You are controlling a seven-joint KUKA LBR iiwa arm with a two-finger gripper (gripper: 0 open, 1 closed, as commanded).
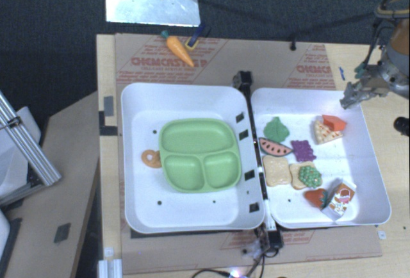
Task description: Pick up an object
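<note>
End effector (351, 97) at upper right corner of right bin (371, 161), above its rim; finger opening impossible to tell, nothing seen between them. Just below and left: pizza slice (329, 129). Farther left: green leaf (277, 127), watermelon slice (275, 147), purple grapes (303, 150). Lower left: bread slice (277, 171), green grapes (310, 175), small carton (339, 198). Well off left: green tray (200, 154) in left bin (138, 142), with pretzel (151, 158) beside it. Carrot (179, 50) on desk (301, 56), far up-left.
</note>
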